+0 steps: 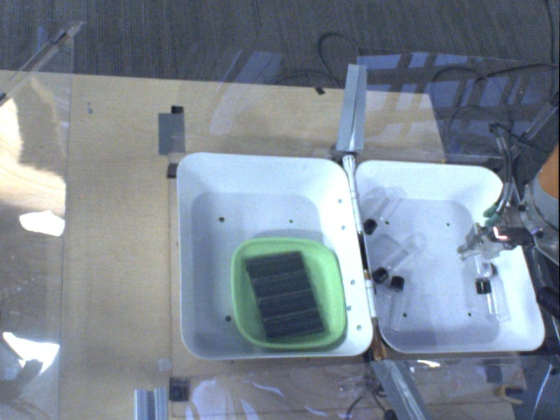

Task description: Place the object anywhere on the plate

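While the arm (535, 206) is reaching in from the right, its end effector (484, 276) is hanging over the right-hand part of the right bin (437, 335), near that bin's right wall. Whether the end effector is released or clenched is not showing clearly enough to tell, and nothing is showing plainly in its grasp. A small red glow is shining on the wrist just above it.

The dark ribbed block (284, 294) is lying flat on the green plate (241, 278), covering most of the plate's middle and sitting slightly askew to the plate's sides. The plate is resting on the floor of the left bin (201, 234), toward the near right corner, with its right edge lying close to the wall that is dividing the two bins. The block and the end effector are sitting well apart, in different bins.

Three small black pieces (381, 275) are lying in the left part of the right bin, among faint clear shapes that are too pale to make out.

Both bins are sitting side by side on the tan table (96, 261), and a grey metal bar (353, 112) is running back from the point where they are meeting. Dark cables (490, 81) are trailing across the far right corner.
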You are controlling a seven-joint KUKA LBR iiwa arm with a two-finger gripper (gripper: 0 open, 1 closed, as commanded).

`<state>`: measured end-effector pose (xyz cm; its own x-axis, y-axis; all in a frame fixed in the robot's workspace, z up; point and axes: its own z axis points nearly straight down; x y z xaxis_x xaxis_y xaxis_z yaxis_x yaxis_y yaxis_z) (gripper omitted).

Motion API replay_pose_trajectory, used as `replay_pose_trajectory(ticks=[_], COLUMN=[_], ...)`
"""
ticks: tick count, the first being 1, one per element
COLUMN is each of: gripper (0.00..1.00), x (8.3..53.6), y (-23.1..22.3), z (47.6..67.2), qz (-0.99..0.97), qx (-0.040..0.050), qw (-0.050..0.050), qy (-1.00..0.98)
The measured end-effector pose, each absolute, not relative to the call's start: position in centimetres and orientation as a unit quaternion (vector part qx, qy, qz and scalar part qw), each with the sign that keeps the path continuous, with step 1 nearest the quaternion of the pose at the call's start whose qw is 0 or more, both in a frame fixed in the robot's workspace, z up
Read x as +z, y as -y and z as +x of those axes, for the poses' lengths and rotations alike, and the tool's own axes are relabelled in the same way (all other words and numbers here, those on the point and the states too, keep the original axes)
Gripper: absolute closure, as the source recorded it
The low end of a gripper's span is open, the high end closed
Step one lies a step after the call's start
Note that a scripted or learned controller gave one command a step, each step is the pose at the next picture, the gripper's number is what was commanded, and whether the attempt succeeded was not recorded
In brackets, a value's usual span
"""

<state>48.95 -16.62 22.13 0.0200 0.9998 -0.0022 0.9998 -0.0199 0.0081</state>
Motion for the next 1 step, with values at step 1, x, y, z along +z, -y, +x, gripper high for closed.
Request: replay_pose_trajectory(ticks=[1], gripper=[1.00], x=[8.94], y=[11.35], z=[49.25], qz=[0.664], qx=[0.0051], qw=[0.007], qy=[-0.747])
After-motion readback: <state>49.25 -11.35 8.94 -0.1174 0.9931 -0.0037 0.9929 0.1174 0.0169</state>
